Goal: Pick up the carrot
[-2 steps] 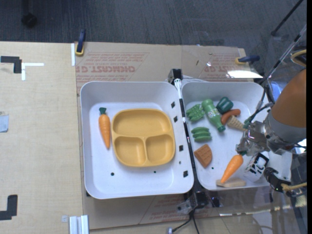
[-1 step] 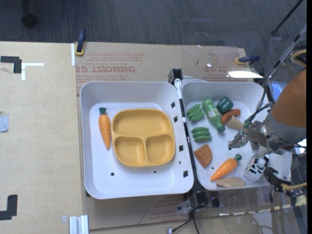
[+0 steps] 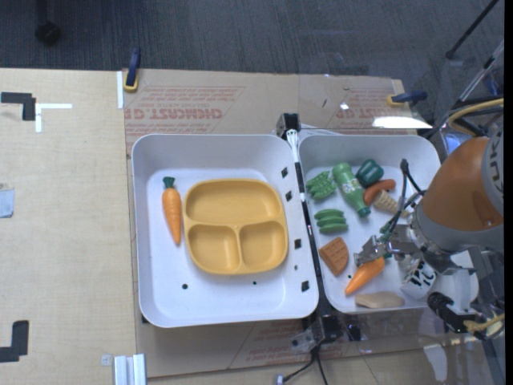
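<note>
Two shallow white bins [image 3: 216, 315] side by side on cardboard. In the left bin, a smooth yellow divided tray [image 3: 236, 223] with three compartments; just beside its left edge, a tapered orange carrot [image 3: 171, 212], green top pointing away. In the right bin, the gripper [image 3: 375, 251] low over the upper end of a second carrot [image 3: 365, 277], seemingly touching it; finger spread: cannot tell. Nearby: green bottle [image 3: 350, 187], ridged green vegetables [image 3: 329, 219], orange wedge [image 3: 334, 256], pale flat piece [image 3: 380, 300].
</note>
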Motion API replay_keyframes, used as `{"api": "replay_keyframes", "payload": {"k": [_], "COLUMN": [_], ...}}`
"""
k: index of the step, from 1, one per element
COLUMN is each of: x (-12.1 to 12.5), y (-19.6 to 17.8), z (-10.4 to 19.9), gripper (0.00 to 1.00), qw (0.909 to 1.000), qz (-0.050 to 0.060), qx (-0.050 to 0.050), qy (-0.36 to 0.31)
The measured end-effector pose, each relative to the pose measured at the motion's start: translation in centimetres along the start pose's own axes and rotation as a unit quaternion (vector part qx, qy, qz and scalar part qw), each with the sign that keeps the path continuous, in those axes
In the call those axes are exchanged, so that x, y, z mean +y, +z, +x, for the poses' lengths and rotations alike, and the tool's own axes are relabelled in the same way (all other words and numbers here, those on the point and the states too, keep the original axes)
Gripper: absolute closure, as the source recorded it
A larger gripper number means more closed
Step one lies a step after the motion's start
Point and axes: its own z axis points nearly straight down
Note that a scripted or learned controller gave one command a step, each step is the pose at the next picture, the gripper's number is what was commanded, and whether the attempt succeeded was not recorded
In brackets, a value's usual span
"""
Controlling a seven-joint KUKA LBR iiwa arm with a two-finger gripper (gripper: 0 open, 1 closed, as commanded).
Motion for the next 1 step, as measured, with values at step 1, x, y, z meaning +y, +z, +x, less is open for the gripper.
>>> {"api": "replay_keyframes", "payload": {"k": [1], "x": [0.18], "y": [-0.87], "z": [-0.05], "gripper": [1.00], "qw": [1.0000], "qz": [-0.001], "qx": [0.000], "qy": [0.002]}}
